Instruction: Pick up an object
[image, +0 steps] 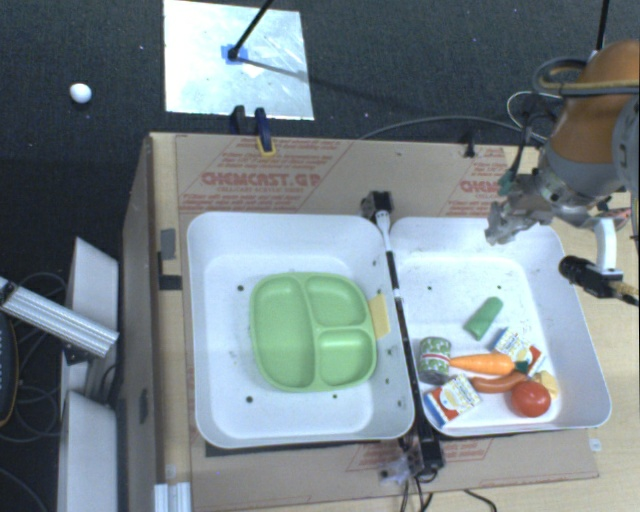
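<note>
The right bin (450, 272) holds several small things near its front: a green block (483, 318), an orange carrot (484, 364), a red tomato (530, 398), a round green-and-dark can (434, 356), a white and red packet (452, 400) and another small packet (517, 346). My gripper (503, 226) hangs above the far right corner of that bin, well away from the objects, with nothing seen between its fingers. Whether they are open or shut is unclear at this angle.
The left bin (225, 262) bears a green divided plate (312, 330), with a small yellow piece (380, 316) at its right side. A divider rail (393, 280) runs between the bins. A cardboard sheet (300, 175) lies behind them.
</note>
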